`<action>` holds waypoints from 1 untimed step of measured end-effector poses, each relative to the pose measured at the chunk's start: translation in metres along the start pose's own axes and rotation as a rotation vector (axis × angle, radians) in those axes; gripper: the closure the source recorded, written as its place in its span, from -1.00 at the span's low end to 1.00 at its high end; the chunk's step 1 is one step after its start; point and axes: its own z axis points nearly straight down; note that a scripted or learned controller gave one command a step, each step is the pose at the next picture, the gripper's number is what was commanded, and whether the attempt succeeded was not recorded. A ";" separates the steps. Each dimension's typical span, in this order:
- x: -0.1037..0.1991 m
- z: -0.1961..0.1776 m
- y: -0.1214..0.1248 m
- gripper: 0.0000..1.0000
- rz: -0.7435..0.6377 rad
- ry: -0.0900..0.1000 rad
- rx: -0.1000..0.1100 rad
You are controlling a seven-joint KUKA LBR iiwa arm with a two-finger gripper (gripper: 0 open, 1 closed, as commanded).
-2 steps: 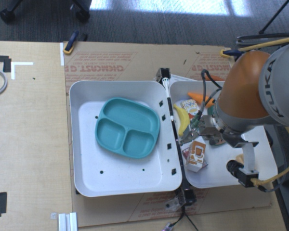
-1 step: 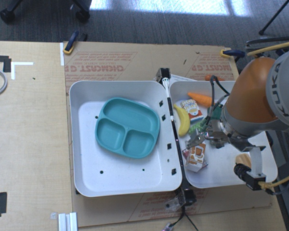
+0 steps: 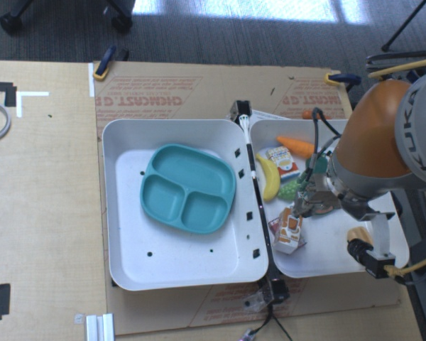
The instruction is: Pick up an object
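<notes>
Reaching end effector [image 3: 307, 203] above carton [image 3: 289, 233]

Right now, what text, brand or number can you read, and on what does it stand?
"KUK", cut off by the frame edge: on the arm.
Red mirrored print on the cardboard sheet: too blurred to read.
Print on the small carton and the snack packet: too small to read.

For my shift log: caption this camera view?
Claw hovers over carton and banana in right bin; teal tray in left.
</notes>
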 end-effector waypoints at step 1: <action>0.000 -0.009 0.001 1.00 -0.001 -0.001 -0.001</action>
